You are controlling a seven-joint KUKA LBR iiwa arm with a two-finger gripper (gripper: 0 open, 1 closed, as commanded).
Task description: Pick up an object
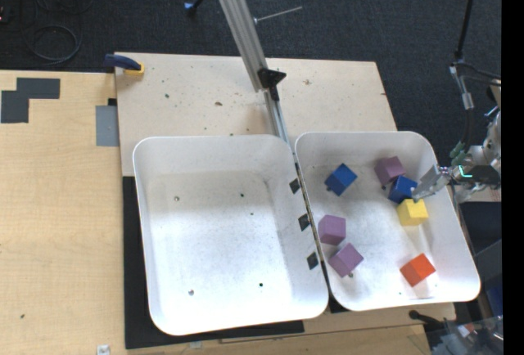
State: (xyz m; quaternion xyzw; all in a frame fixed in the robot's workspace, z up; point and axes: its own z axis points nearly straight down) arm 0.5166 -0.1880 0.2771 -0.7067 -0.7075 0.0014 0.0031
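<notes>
I've got the gripper (427, 181) coming in over the right bin (446, 259) at its right rim, low, tip between the yellow cube (413, 211) and a blue cube (401, 188). Can't tell whether it's open or closed, too small and blurred here. Nothing visibly held.

Nearest target looks like the yellow cube: small, matte, sitting flat, touching or just beside the blue one, with a purple cube (388, 169) right behind that. Tight cluster, so I'd say a straight drop risks straddling two blocks. Better to centre on yellow, line the pinch along its free faces, away from blue, and go fully down before closing.

Orange cube (418, 270) sits alone near the front corner, easier fallback
</notes>
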